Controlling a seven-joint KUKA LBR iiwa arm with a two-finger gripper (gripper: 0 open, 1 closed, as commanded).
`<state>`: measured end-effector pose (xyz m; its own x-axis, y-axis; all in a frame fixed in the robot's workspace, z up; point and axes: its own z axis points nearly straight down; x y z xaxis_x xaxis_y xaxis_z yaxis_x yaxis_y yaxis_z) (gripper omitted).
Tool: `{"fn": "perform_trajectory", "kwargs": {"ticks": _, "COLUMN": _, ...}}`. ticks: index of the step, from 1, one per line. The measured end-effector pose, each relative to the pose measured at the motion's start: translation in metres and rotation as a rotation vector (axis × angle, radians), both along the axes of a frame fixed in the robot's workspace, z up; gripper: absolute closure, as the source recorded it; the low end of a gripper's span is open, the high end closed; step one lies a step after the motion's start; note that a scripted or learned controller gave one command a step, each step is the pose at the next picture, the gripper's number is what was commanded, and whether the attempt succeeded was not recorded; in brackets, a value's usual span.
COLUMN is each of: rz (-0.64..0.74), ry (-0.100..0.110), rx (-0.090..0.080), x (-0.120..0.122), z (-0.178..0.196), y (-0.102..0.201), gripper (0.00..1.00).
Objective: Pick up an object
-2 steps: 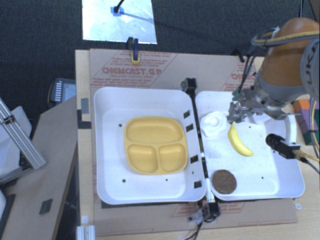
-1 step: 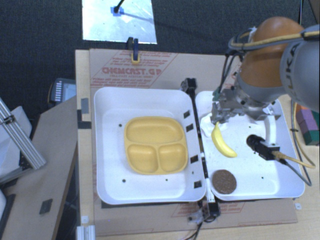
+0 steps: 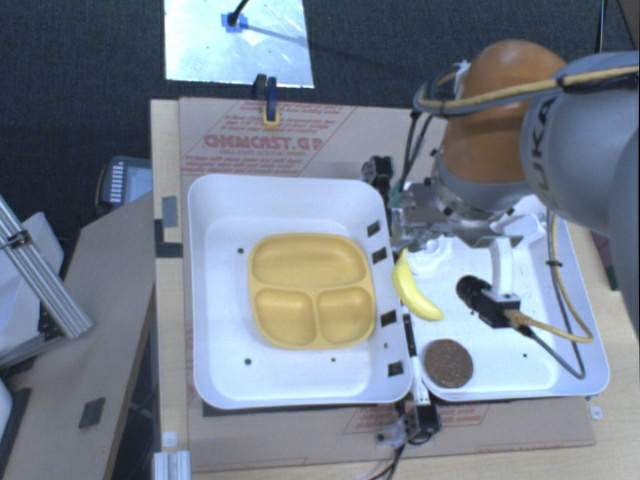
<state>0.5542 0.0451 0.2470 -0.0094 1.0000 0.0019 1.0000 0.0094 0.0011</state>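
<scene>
A yellow banana lies at the left edge of the right bin, against the wall between the bins. A brown round disc rests near that bin's front left corner. My gripper hangs low over the right bin under the orange-banded wrist, just right of the banana's upper end. A black part with a yellow cable sticks out to the right of the banana. I see nothing held. The wrist hides the bin's back part.
The left bin holds a yellow three-compartment plate. Black clips line the wall between the bins. A cardboard sheet lies behind the bins.
</scene>
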Motion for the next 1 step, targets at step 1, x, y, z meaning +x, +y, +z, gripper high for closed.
{"fn": "perform_trajectory", "kwargs": {"ticks": 1, "rz": 0.0, "ry": 0.002, "rx": 0.0, "x": -0.0166, "z": -0.0175, "y": 0.0555, "gripper": 1.0}}
